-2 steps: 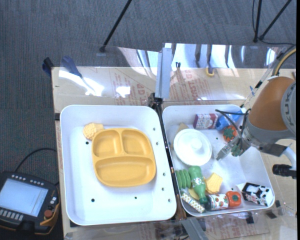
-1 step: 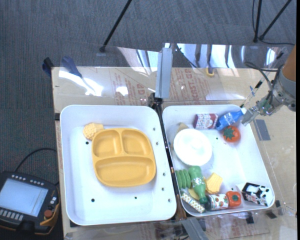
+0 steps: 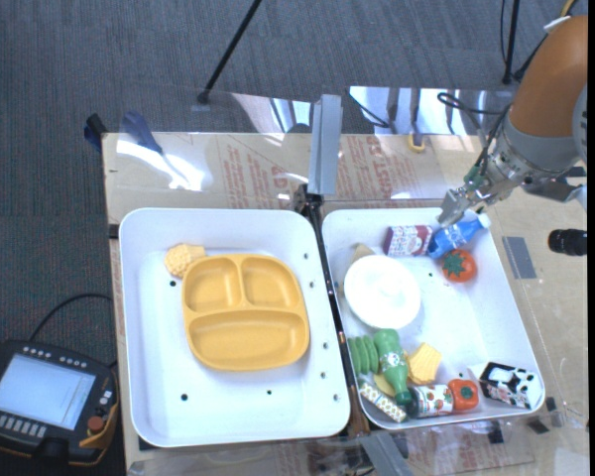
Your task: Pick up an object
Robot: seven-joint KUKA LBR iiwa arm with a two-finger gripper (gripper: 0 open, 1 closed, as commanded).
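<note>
Ketchup bottle (image 3: 432, 400) at front, gripper (image 3: 456, 206) touching blue bottle (image 3: 456, 237)

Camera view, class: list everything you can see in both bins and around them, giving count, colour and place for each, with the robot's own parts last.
Divided plate: one, yellow, middle of left bin.
Corn-like toy: one, yellow, left bin, touching the plate's upper-left corner.
Round plate: one, white, right bin, left of centre.
Small carton: one, red and white, top of right bin.
Blue bottle: one, blue, beside the carton, under the gripper.
Tomato: one, red, just below the bottle.
Toy pile: several, green, yellow, red, right bin's lower edge.
Cow-patterned carton: one, black and white, lower-right corner.
Teach pendant: one, dark, floor lower left.
Gripper: one, grey, over the bottle.
</note>
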